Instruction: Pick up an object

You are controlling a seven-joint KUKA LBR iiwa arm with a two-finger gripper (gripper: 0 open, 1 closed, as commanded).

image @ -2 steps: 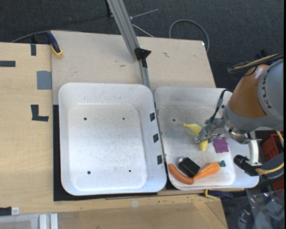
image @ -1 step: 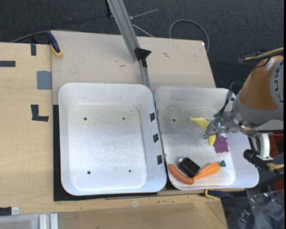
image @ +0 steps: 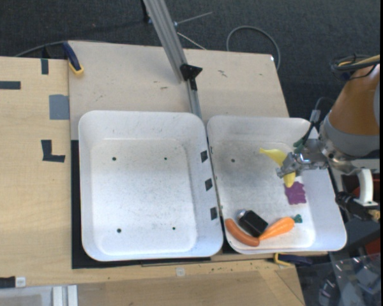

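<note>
Near rim, right bin [image: 325,234]: toy carrot [image: 278,227], black block [image: 252,222], sausage [image: 241,233], touching | mid: purple piece [image: 296,192] | gripper [image: 288,164] over yellow banana [image: 276,155]; finger state: cannot tell | step: descend centred on banana, not purple | arm [image: 354,116] enters from right, wrist low.

The arm [image: 354,116] shows a broad orange band above a grey wrist, ending in a small metallic pincer [image: 288,166].

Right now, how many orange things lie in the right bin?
2, both near the front edge: a carrot right of the black block, and a sausage curving under it. The tool may hide more.
</note>
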